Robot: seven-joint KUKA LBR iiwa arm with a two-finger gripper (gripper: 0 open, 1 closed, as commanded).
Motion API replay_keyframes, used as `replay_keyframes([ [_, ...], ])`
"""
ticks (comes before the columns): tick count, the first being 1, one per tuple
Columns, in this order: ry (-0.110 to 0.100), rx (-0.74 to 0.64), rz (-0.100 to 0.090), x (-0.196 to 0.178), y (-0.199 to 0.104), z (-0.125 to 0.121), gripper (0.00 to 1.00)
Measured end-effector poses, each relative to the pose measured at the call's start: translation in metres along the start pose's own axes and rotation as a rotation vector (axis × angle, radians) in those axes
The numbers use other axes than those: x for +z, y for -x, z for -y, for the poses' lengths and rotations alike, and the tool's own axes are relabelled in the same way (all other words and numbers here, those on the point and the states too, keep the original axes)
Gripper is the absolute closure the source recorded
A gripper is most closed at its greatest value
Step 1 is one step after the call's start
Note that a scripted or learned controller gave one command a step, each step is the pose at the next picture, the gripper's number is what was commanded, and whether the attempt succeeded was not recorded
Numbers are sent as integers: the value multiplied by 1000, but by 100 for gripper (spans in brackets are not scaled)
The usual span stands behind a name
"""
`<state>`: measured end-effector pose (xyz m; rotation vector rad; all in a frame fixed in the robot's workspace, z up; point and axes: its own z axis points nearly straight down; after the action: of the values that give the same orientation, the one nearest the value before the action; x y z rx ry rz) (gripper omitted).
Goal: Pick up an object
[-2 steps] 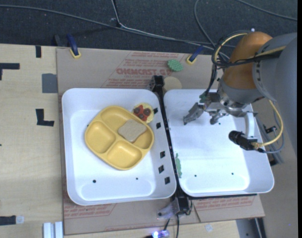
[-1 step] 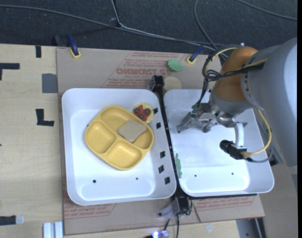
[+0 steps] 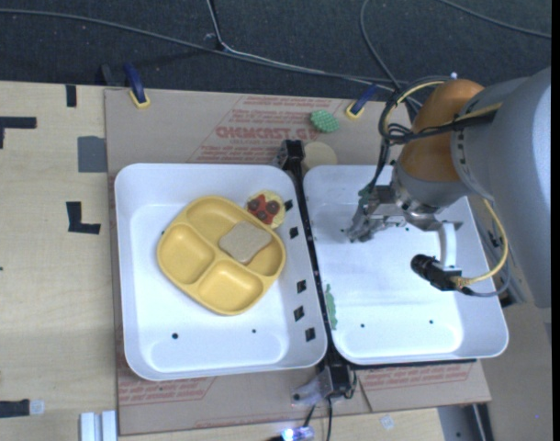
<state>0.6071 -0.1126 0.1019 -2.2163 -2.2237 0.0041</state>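
The gripper (image 3: 358, 231) hung low over the upper left part of the right bin (image 3: 390, 329). A yellow divided plate (image 3: 193, 251) lay in the left bin (image 3: 207, 352), centre-left of frame, bearing a tan slice (image 3: 244, 241) and small red pieces (image 3: 264, 209) at its upper right edge.

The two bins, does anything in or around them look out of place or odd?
A small green thing sits wedged at the left edge of the right bin, by the divider. Another green piece lies outside both bins on the cardboard behind them. The yellow tray in the left bin sits at a slant.
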Motion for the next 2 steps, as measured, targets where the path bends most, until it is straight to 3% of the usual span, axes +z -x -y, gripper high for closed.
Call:
replay_keyframes([
  [2,7,2,1,-113,1,6,100],
])
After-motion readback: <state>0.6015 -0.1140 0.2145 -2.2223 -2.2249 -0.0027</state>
